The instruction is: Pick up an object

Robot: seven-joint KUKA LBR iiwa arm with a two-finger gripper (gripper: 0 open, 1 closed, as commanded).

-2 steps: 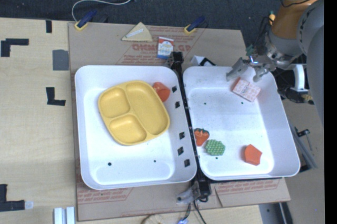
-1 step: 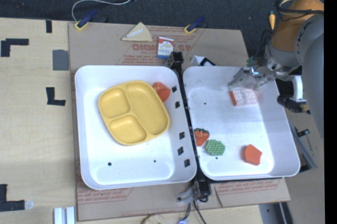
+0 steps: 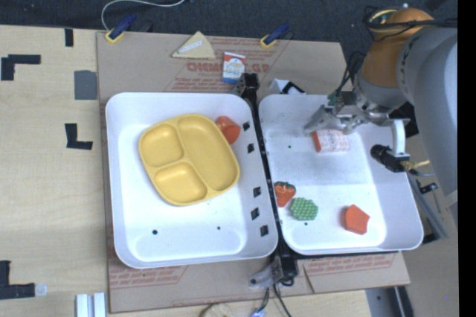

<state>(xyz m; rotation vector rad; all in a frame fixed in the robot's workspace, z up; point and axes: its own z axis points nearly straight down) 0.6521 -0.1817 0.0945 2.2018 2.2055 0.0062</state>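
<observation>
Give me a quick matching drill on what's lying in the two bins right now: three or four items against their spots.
Items:
1. yellow divided plate
2. green knobbly piece
3. orange block
4. red-and-white packet

Places:
A. right bin, beneath the gripper
B. left bin, middle
C. right bin, near front-right corner
D. right bin, beside a small orange piece

Pairs: 1-B, 2-D, 3-C, 4-A

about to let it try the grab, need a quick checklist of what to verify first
1. Gripper over right white bin: ok.
2. Target under it, the small red-and-white packet: ok, lying just below the gripper.
3. Packet between the fingers: cannot tell.
4. Neighbours apart from packet: ok, orange block, green knobbly ball and small orange-red toy lie nearer the front.
5. Yellow divided plastic plate out of the way: ok, in left bin.
</observation>
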